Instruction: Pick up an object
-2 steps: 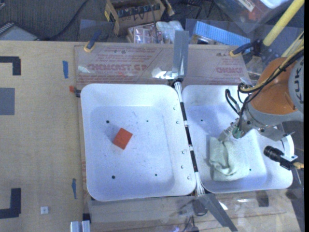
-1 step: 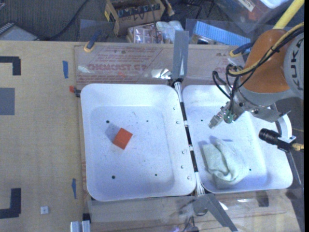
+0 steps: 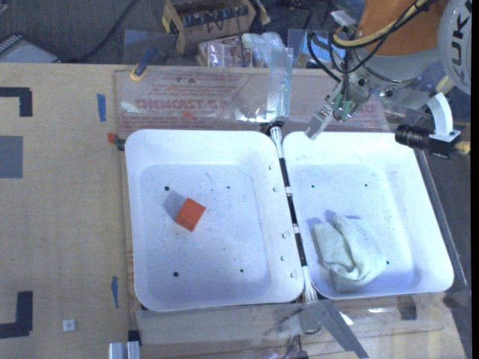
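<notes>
An orange block lies in the left bin, left of its middle. A crumpled pale cloth rests in the right bin, toward its front. My gripper hangs above the back left corner of the right bin, high over the rim and well apart from both the cloth and the block. Nothing shows in its grasp. The grey arm with its orange band comes in from the top right.
A clear plastic sheet and a transparent bag lie behind the bins. Cardboard clutter and cables sit at the back. A black camera mount juts in by the right bin's back right rim. The wooden bench stretches left.
</notes>
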